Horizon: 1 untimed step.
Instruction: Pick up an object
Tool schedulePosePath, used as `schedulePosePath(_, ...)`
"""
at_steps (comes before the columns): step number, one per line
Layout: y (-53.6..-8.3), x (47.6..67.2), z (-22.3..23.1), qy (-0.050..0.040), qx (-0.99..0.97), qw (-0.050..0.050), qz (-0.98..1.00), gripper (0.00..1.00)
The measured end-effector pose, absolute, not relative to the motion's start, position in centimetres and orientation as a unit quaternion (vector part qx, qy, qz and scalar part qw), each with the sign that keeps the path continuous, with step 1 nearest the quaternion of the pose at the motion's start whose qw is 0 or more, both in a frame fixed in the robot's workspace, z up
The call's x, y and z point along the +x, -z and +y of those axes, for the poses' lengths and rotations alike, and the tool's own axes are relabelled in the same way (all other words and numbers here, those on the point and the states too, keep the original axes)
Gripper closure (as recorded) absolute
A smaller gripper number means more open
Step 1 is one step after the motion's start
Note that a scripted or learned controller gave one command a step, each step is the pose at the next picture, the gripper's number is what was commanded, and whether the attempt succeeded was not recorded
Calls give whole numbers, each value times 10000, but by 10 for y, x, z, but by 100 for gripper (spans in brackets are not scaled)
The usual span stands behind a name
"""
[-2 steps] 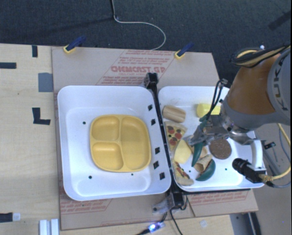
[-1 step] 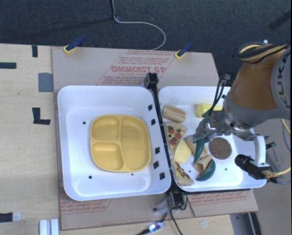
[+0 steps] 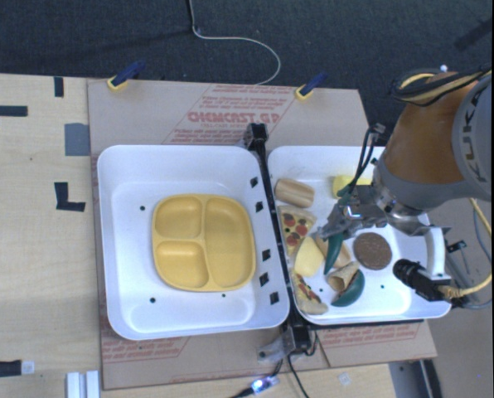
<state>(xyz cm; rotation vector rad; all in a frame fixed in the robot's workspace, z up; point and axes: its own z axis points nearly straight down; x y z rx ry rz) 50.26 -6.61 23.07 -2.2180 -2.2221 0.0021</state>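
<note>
The hand [image 3: 340, 240] sits low in the right bin [image 3: 396, 309], just right of the pizza slice [image 3: 293, 226], teal fingers [image 3: 333, 251] slightly parted over a yellow piece [image 3: 310, 258], apparently positioned to grasp it, nothing visibly held.

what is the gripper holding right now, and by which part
Cannot be told: the gripper is low over the toy food in the right bin, but no item is visibly held.
</note>
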Motion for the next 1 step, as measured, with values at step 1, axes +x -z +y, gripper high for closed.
schedulePosePath(1,-218,509,-81,-16,-7071,10,-7071,100)
